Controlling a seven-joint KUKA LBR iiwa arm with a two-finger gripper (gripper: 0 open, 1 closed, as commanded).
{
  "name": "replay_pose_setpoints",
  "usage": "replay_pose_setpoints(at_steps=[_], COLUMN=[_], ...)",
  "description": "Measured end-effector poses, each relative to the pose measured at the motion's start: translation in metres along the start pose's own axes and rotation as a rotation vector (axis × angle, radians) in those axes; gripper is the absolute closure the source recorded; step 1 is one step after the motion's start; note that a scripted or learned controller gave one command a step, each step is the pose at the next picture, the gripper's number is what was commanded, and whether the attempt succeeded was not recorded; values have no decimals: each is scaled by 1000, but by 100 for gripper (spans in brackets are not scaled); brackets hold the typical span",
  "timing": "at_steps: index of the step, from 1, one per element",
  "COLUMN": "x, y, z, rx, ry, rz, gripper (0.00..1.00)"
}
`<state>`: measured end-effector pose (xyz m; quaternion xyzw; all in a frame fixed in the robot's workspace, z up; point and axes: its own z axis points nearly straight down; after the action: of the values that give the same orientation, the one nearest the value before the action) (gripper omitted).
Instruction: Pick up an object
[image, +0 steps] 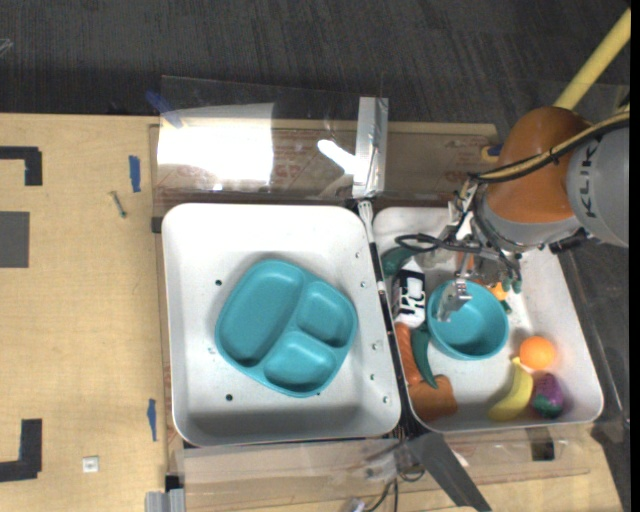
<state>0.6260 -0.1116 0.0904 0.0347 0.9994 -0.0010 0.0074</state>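
Note:
My gripper (459, 297) hangs low in the right bin (580, 330), over the far left rim of a teal bowl (470, 325). Beside the bowl on the right lie an orange fruit (537, 353), a yellow banana (513, 393) and a purple piece (548, 392). Left of the bowl sit a black-and-white object (409, 295), a green piece (421, 357) and an orange carrot-like piece (428, 395). The arm's orange band (535, 165) is above the bin's far right corner.
The left bin (190, 400) holds a teal divided plate (287, 325). A clear plastic sheet and a metal strip (368, 145) lie behind the bins. Black cables (425, 240) trail into the right bin's far side. Wooden bench surface lies to the left.

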Motion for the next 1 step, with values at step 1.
replay_pose_setpoints(at_steps=[1], x=[57], y=[-51], z=[-1], rx=[1], ry=[2], rz=[-111], gripper=[0])
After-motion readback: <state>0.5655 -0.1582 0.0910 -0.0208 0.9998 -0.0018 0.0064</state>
